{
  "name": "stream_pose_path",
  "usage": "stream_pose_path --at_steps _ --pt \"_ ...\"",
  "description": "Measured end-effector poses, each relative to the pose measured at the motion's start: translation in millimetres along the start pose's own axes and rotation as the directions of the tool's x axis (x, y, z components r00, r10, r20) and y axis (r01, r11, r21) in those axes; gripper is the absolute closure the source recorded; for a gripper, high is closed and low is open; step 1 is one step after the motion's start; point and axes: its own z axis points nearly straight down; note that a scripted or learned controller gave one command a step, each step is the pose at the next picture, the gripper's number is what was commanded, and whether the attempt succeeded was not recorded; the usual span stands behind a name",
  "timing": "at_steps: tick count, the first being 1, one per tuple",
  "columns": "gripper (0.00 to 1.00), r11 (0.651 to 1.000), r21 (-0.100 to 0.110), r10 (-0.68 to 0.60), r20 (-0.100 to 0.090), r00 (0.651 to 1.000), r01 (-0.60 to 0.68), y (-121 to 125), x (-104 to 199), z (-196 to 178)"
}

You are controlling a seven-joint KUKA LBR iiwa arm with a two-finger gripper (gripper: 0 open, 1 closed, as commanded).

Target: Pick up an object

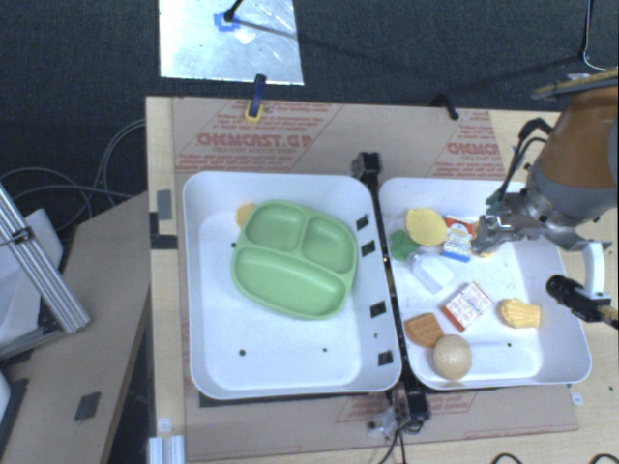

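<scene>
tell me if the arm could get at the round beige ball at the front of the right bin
Probably yes. The beige ball lies uncovered near the bin's front edge, only touching an orange piece, and the gripper hangs over the same bin.

pincer [486, 232] low over right bin [561, 356], beside yellow toy [426, 226]; green tray [294, 258] left

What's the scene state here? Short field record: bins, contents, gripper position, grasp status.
left bin: holds a green divided plate, with a yellow piece peeking out behind it
right bin: yellow round item, green item, orange cookie-like item, red-and-white packet, beige ball, yellow toy
gripper: low over the upper part of the right bin, beside a small blue-and-white item
grasp: nothing seen between the fingers; finger state unclear
arm: enters from the right
</scene>
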Motion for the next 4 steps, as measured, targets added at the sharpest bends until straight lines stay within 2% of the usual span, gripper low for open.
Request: stream_pose_path --at_steps 1,2,3,4 --pt "1.0 1.0 0.002 -0.002 -0.001 1.0 0.002 1.3 -0.1 -22.3" --pt "1.0 1.0 0.006 -0.005 -0.003 1.0 0.005 -20.9 48.9 -16.2" --pt "1.0 1.0 0.006 -0.005 -0.004 1.0 0.005 -59.1 85.1 -31.6" --pt "1.0 1.0 0.004 -0.004 -0.002 1.0 0.004 -55.7 89.7 -30.2"
